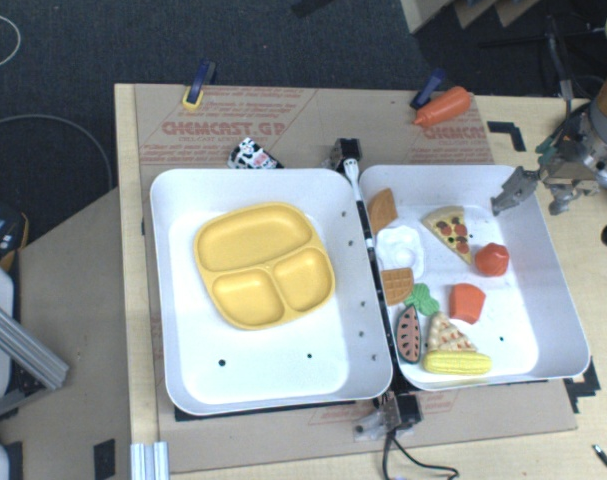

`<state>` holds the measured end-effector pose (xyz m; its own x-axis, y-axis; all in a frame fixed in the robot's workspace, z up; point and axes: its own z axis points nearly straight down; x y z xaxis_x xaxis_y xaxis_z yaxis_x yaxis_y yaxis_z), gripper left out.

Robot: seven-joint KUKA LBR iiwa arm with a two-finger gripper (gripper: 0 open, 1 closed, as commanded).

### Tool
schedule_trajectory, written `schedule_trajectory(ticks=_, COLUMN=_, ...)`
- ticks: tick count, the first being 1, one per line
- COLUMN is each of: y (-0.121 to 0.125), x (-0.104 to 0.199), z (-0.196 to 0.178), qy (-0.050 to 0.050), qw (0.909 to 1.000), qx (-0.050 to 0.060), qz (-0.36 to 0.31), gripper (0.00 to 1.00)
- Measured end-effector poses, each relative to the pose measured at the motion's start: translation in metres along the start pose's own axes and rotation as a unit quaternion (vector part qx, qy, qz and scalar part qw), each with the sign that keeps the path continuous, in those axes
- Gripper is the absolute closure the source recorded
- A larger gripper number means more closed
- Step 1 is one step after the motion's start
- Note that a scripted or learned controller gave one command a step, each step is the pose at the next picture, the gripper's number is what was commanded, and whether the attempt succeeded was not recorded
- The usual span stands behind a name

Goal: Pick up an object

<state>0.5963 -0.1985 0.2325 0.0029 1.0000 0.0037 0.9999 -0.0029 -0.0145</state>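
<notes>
Above the right bin's (543,258) far edge, the pincer (535,194) apparently hangs spread, grasping nothing.

**A:** What lies under the 2 white bins?

**B:** A brown cardboard sheet (313,128) printed with red lettering, set on a pale bench (83,268). The left bin (173,268) and the right bin (555,278) touch along 1 edge.

**A:** And along the sheet's far edge?

**B:** 2 clamps: a blue-and-yellow clamp (197,86) to the left and a blue clamp (426,90) to the right. An orange carrot-shaped toy (445,106) lies just beside the blue one.

**A:** Anything nearer the bins?

**B:** A small black-and-white piece (253,154) sits at the left bin's far rim, and a black clip (345,152) stands where the 2 rims meet.

**A:** The floor?

**B:** Dark carpet (83,28).
</notes>
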Motion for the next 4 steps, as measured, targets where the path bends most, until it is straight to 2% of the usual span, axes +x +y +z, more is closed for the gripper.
schedule_trajectory(ticks=1, y=0.003, x=0.001, z=-0.008, qy=-0.002, qw=1.0, qx=-0.007, qz=-0.002, gripper=0.0)
schedule_trajectory(ticks=3, y=0.014, x=0.002, z=0.109, qy=-0.001, qw=1.0, qx=-0.004, qz=-0.001, gripper=0.0)
schedule_trajectory(ticks=4, y=0.014, x=0.003, z=0.15, qy=-0.001, qw=1.0, qx=-0.004, qz=-0.002, gripper=0.0)
